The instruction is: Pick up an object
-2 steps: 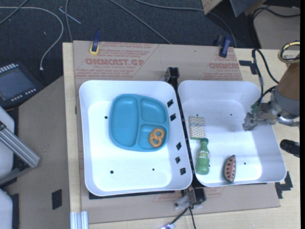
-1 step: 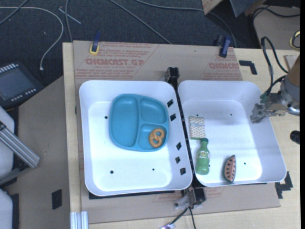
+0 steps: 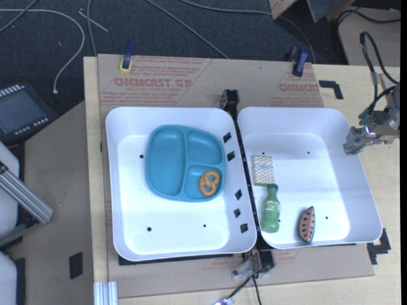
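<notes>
1. Camera view: gripper (image 3: 356, 140) sits at the right bin's (image 3: 318, 127) 3 o'clock rim; can't tell its state.
2. Green bottle (image 3: 271, 208) lies around 7 o'clock, watermelon slice (image 3: 306, 224) beside it, wafer (image 3: 262, 169) above.
3. I'd go for the bottle, crosswise over its body.

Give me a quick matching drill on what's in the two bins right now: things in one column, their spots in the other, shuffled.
Things:
1. pretzel
2. green bottle
3. watermelon slice
4. gripper

Places:
A. right bin, near its front right corner
B. at the right bin's right rim
C. in a small compartment of the blue plate, left bin
D. right bin, beside the wall between the bins, below the checked packet

Pairs: 1-C, 2-D, 3-A, 4-B
</notes>
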{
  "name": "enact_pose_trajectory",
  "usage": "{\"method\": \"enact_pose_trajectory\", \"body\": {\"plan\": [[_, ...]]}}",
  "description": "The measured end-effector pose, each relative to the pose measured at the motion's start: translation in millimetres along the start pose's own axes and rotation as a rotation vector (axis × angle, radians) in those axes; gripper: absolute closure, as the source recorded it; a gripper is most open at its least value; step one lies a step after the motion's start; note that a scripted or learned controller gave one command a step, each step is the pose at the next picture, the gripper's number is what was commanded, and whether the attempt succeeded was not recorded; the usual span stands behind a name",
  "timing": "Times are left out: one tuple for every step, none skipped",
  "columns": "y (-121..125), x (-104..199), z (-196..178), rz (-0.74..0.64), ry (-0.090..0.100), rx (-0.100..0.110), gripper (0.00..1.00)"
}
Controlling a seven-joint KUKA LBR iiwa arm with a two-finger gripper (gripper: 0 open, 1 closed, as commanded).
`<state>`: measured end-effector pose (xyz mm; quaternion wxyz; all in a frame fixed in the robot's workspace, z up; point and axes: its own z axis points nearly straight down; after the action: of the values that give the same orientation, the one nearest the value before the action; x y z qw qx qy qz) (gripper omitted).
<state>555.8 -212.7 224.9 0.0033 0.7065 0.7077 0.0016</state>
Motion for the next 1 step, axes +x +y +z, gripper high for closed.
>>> {"method": "enact_pose_trajectory", "body": {"plan": [[0.8,0.0,-6.0,0.001,0.001,0.004,1.0]]}}
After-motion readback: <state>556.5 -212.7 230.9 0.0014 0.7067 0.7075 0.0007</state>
